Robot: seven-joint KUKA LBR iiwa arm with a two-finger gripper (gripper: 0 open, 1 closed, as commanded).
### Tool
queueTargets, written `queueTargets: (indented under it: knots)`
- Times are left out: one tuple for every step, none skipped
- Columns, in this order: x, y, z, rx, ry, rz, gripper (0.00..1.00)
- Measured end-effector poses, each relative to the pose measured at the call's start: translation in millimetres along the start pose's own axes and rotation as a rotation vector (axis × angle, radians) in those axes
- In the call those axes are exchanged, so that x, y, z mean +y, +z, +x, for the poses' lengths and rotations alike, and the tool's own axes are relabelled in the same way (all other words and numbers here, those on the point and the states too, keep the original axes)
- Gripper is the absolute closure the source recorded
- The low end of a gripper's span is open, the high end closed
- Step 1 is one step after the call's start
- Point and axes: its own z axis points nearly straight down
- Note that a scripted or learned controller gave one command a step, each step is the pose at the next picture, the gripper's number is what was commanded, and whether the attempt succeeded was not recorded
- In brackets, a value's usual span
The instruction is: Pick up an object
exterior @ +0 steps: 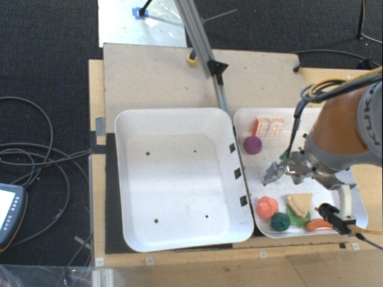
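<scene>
My gripper (274,173) hangs over the middle of the right bin (347,117), coming off the grey and orange arm (341,130). A purple ball (252,144) lies up and to the left of it, close to an orange-pink box (268,127). Below the gripper, an orange-red ball (267,207) and a green ball (280,222) rest at the bin's front. A tan wedge (300,204) and a red-orange carrot-like piece (319,225) lie to their right. I see nothing held in the gripper.
The left bin (173,178) adjoins the right one along a shared wall with black clips (237,173). A slanted grey pole (197,28) crosses the back of the bench. Cables (335,85) loop off the arm.
</scene>
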Motion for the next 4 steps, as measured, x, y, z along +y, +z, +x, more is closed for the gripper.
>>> queueTargets:
  knots:
    - [7.3, 45.2, -1.8, 0.0, 0.001, -0.001, 0.0]
    - [8.5, 32.1, -2.4, -0.001, 0.001, -0.007, 1.0]
    - [14.7, -31.0, -2.5, -0.003, -0.004, -0.012, 1.0]
    - [18.9, -95.0, 0.1, -0.003, -0.005, -0.014, 1.0]
